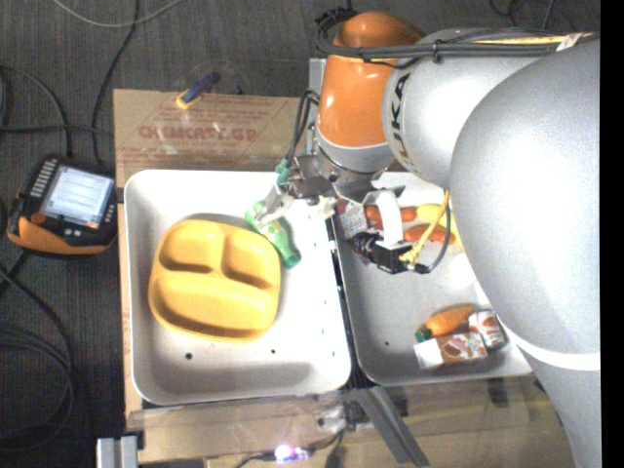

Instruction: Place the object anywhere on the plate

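1. Step in hand, by the look of it: carry-over to plate. Claw (276,203) hangs over left shallow white plastic bin (141,291), just beside the upper right corner of the yellow moulded plastic plate with three compartments (214,278).
2. Small green object, elongated, prob. plastic (281,239) sits at the fingertips, partly past plate's right rim — looks pinched at its upper end, lower end dangling toward bin floor. Can't tell for sure if fully gripped or just touching; fingers narrow, w/ green between them.
3. To do well: shift left & a bit toward the view's bottom so the whole object clears the raised rim, then lower before release — any compartment OK per task.
4. Risk: release too early = object lands on rim, tips off into bin. Loose end may swing, so slow travel advised.
5. Plate: glossy, rounded corners, raised dividers; shallow wells should cradle a small item.
6. Bin: smooth matte white, sloped walls, rounded edge.
7. Right white bin (390,349) holds an orange carrot-shaped toy (450,320) beside a red-and-white printed packet (470,342), well apart from the plate.
8. Arm shell: smooth grey w/ orange band.
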Action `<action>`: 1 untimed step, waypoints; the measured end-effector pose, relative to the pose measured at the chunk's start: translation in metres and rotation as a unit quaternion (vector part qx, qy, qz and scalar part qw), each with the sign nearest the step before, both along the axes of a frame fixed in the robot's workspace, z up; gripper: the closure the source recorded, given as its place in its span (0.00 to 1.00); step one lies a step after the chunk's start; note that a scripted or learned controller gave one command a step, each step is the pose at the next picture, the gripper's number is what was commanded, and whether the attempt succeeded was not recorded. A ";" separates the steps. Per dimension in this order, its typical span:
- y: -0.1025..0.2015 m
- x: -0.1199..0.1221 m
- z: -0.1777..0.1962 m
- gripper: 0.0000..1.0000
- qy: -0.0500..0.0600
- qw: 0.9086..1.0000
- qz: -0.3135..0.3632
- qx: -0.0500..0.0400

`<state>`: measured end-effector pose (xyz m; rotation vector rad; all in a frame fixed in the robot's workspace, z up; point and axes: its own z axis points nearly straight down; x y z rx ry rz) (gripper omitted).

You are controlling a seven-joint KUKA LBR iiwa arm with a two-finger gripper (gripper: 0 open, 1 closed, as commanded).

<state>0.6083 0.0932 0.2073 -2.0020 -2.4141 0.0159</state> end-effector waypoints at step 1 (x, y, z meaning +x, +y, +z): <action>0.043 -0.050 -0.098 0.00 -0.011 0.996 -0.093 0.000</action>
